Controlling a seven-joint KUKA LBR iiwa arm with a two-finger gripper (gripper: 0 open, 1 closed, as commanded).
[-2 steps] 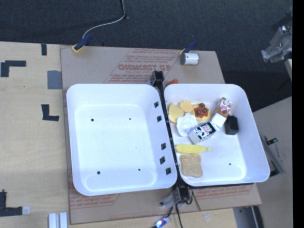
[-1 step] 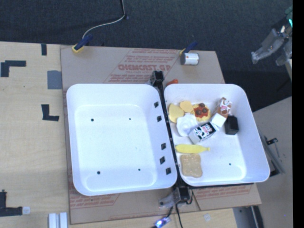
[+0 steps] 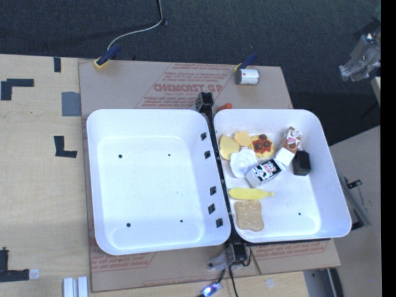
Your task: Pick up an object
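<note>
From the overhead camera, my gripper [image 3: 364, 57] hangs past the bench's far right corner, well apart from both bins. The objects lie clustered in the right bin [image 3: 322, 218] toward its left wall: yellow banana [image 3: 250, 193], tan bread slice [image 3: 249, 215], black block [image 3: 301, 163].

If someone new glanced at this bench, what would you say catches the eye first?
Probably the cluster of small items in the right bin: yellow pieces, a black-and-white carton, a black block and a yellow banana, crowded toward its left and upper part. The end effector hangs at the view's upper right, away from both bins.
</note>
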